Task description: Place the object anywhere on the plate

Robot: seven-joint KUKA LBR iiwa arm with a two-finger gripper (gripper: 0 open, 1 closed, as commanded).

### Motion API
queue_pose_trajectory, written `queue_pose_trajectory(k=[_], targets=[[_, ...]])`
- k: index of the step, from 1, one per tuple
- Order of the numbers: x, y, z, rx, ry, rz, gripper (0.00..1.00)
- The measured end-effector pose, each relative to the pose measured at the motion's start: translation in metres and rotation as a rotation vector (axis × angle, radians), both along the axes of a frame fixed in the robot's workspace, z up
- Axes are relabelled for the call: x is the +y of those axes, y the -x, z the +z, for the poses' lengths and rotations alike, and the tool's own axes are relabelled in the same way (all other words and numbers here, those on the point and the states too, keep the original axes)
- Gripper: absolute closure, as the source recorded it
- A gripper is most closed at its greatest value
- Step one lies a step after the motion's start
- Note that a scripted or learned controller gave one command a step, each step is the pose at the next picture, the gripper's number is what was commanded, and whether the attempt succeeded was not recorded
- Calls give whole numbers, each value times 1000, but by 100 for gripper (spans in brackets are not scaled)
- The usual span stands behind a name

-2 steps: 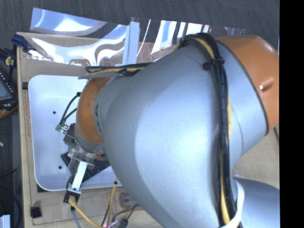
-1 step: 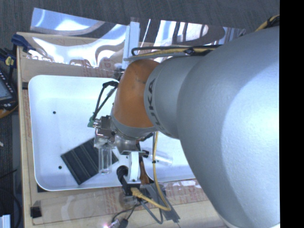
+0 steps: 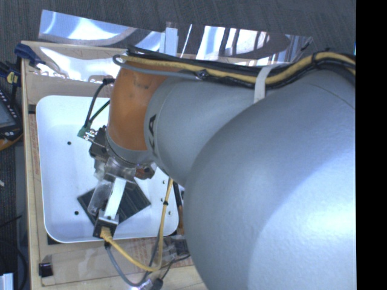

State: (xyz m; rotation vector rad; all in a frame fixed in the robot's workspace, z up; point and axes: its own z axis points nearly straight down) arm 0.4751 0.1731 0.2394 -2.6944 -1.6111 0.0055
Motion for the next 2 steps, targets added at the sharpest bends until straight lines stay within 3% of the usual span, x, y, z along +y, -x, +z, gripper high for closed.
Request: queue_pose_trajectory(k=[1, 2], targets=[[-95, -2, 32, -2, -1, -2, 100], [30, -13, 0, 2, 2, -107, 100]])
